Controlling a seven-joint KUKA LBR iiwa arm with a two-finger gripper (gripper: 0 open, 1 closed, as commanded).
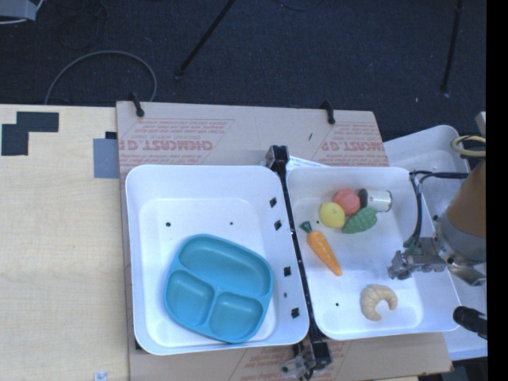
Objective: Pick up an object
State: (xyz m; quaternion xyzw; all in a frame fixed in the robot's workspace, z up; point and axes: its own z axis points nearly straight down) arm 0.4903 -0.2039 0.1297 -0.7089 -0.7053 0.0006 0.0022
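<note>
We are seeing the gripper (403, 266) hanging over the right bin (432, 324) near its right wall — its fingers too small to judge, holding nothing visible — while the croissant (378, 301), carrot (324, 252), lemon (332, 214), peach (346, 199) and green piece (360, 221) are lying there, and a blue tray (218, 287) is sitting in the left bin (151, 189).

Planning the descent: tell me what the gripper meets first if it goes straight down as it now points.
Probably bare floor of the right bin. The gripper hangs right of the carrot and above-right of the croissant; depth is unclear.
</note>
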